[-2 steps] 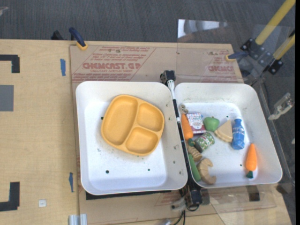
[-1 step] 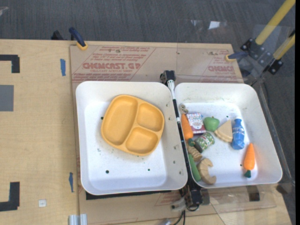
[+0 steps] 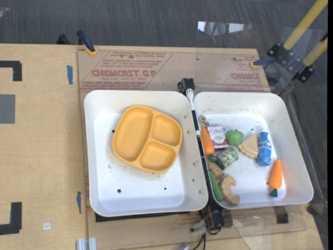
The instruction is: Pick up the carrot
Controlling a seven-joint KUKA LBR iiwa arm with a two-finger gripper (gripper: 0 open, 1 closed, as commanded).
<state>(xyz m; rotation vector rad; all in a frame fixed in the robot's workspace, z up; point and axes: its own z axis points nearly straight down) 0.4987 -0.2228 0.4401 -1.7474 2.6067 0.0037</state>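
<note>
Since the carrot (image 3: 276,174) lies by itself near the right wall of the right bin (image 3: 291,119), clear of the toy pile (image 3: 225,166), it looks like an easy grab. Can't tell what the jaws are doing, though.

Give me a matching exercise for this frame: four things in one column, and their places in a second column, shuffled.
Things:
1. yellow divided plate
2. carrot
3. blue bottle
4. green pepper

Places:
A. right bin, near its right wall
B. left bin
C. right bin, just above-left of the carrot
D. right bin, middle, beside the small carton

Pairs: 1-B, 2-A, 3-C, 4-D
</note>
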